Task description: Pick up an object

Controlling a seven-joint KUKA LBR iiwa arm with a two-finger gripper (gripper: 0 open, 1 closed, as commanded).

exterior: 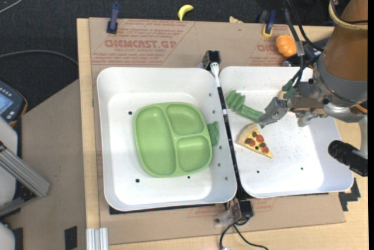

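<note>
— Where do we stand with the pizza slice (256, 142)?

— It lies flat on the floor of the right bin (304, 176), nearer the middle divider. We haven't lifted anything yet.

— And our gripper (274, 113)?

— It hangs just above and beside the slice, near the green toy (241, 105). We see nothing between its fingers; whether they're spread or closed, we can't tell.

— So what's left?

— We judge nearly all: the descent, the grasp, the lift. The green divided plate (173, 139) sits in the left bin (117, 138), untouched.
</note>
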